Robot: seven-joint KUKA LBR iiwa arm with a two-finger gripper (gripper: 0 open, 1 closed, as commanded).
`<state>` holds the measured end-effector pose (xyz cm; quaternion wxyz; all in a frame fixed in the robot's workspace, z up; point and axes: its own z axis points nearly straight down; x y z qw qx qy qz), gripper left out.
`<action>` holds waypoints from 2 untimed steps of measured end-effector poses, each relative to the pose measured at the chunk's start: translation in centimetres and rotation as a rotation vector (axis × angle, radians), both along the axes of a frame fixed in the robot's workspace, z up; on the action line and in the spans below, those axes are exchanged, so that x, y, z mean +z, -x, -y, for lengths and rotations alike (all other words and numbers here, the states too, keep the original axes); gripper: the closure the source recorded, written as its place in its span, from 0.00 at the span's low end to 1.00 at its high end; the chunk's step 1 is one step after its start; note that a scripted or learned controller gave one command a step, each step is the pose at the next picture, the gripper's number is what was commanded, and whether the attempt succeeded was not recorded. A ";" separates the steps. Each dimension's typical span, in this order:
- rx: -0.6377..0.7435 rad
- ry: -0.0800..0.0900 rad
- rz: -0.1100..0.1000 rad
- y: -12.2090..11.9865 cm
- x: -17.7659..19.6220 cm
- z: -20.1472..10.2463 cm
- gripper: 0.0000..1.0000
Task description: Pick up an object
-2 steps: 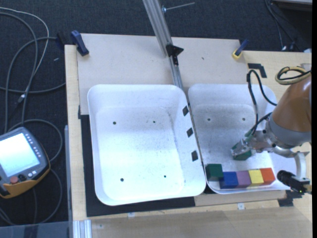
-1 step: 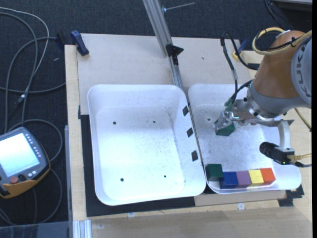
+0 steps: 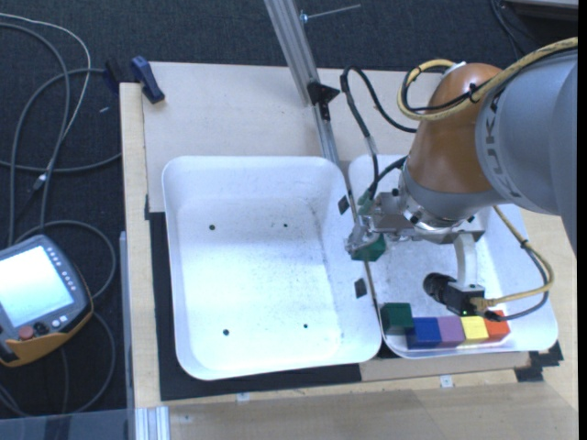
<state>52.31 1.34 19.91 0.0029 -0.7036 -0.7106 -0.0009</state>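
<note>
1. The worktop [image 3: 229, 117] looks like pale, matt board, smooth and unvarnished.
2. The left bin [image 3: 183, 191] looks like smooth white plastic with a soft sheen, speckled with dark flecks.
3. The arm [image 3: 541, 136] has a smooth grey shell, semi-gloss, with a glossy orange band [image 3: 449, 126].
4. Beside the left bin's far corner, a post [image 3: 293, 44] looks like brushed metal.
5. The floor [image 3: 64, 90] looks like dark, rough carpet.

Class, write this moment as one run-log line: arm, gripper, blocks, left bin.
arm: over right bin | gripper: near bin's left wall, grip unclear | blocks: row at near edge, untouched | left bin: no blocks
</note>
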 end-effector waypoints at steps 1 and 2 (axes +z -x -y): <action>-0.010 0.005 0.002 -0.8 0.0 1.4 1.00; -0.007 0.003 -0.003 2.6 0.0 -1.2 1.00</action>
